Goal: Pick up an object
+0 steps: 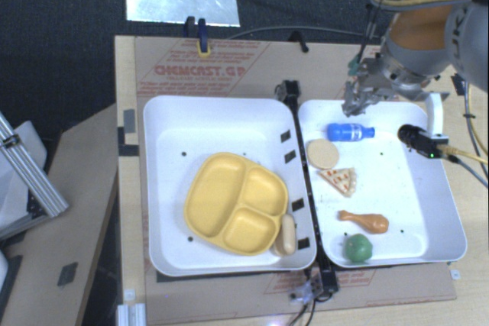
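Yellow tray (235, 204) in left bin (164, 164). Blue bottle (349, 132) (lying flat) at top of right bin (428, 195). Gripper (356, 104) just above it, nothing held. Probably lining up; next, lower and squeeze the bottle.

bottle (350, 132): blue with a white cap end, lies on its side in the right bin, just below the jaws, nearest to them.
cookie (322, 155): round, tan, flat, below the bottle, a little left of the jaws.
pizza (339, 180): small wedge slice, lies flat, just under the cookie.
drumstick (366, 221): orange-brown, on its side, well below the jaws.
ball (357, 248): green, round, at the near wall, farthest from the jaws.
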Available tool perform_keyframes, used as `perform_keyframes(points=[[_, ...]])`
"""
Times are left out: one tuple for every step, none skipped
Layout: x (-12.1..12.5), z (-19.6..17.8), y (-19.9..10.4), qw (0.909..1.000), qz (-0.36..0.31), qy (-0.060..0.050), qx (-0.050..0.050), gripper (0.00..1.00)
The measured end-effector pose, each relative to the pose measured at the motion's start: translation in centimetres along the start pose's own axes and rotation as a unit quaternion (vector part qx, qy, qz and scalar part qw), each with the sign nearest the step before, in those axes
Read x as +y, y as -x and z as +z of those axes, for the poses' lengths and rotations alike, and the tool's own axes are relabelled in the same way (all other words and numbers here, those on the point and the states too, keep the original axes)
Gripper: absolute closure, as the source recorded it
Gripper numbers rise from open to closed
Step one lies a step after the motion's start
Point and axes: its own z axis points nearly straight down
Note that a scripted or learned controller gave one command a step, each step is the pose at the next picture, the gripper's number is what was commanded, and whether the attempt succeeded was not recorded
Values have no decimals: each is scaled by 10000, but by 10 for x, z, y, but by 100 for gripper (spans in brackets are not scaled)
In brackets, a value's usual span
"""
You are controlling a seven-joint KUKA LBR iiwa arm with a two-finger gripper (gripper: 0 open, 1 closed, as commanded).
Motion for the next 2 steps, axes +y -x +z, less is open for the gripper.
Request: perform_keyframes(points=[[-5,-2,-52,10000,-5,1,1,100],[-16,11,-114,10000,-11,-4,5,100]])
